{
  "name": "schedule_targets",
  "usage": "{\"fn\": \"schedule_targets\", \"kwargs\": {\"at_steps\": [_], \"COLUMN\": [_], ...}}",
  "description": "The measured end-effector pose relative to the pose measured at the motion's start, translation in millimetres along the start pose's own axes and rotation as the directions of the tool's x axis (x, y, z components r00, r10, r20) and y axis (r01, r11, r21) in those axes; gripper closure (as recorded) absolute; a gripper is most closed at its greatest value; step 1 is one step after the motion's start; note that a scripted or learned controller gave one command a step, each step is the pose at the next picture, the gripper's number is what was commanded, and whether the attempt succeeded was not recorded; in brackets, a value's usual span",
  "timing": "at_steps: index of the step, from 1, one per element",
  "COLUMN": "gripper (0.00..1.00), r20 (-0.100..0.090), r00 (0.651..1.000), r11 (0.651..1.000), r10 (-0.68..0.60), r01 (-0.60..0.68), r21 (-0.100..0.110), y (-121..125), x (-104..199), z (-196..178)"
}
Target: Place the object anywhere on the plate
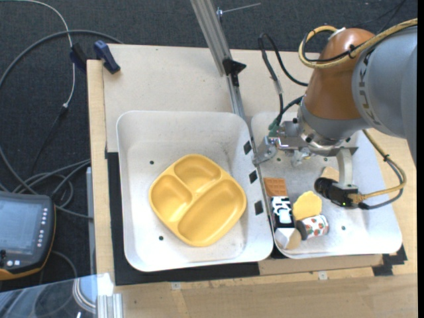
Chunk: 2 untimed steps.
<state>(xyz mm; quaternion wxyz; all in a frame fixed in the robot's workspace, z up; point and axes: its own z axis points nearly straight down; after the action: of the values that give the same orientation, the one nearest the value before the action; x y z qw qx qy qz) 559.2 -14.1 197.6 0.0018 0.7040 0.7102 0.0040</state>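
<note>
Main risk is the pile-up in the front-left corner of the right bin [371, 240]. The small orange-brown block [275, 186], black-and-white item [282, 211], yellow piece [307, 204] and red-spotted can [316, 226] sit touching or nearly so. A descent w/ a slight offset could nudge a neighbour, pinch two at once, or come up w/ nothing. The block also lies hard against that bin's left wall, so there's little room on that side and the claw could catch the rim. Next risk is the carry: both bins' walls stand btw here and the plate [197, 199], so a low transfer may clip them and knock the thing loose. The claw [270, 150] hangs over the back-left of the right bin, just behind the block and apart from it. Can't tell whether it's open or closed; nothing visibly gripped. Task's thing, my guess as the nearest candidate, is the block: squarish, orange-brown, lying flat. It's prob. light and rigid, w/ a low profile, so not much to grab. The plate is yellow, three compartments, in the left bin [132, 144], w/ nothing on it yet.
</note>
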Motion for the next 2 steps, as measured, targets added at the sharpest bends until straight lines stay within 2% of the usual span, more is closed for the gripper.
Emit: {"fn": "schedule_targets", "kwargs": {"at_steps": [1, 2], "gripper": [1.00, 1.00], "r20": [0.001, 0.000], "r00": [1.000, 1.000], "r11": [1.000, 1.000], "r10": [0.006, 0.003], "r01": [-0.006, -0.003], "r21": [0.007, 0.011], "y": [-1, -1], "x": [-4, 41], "z": [-6, 0]}}
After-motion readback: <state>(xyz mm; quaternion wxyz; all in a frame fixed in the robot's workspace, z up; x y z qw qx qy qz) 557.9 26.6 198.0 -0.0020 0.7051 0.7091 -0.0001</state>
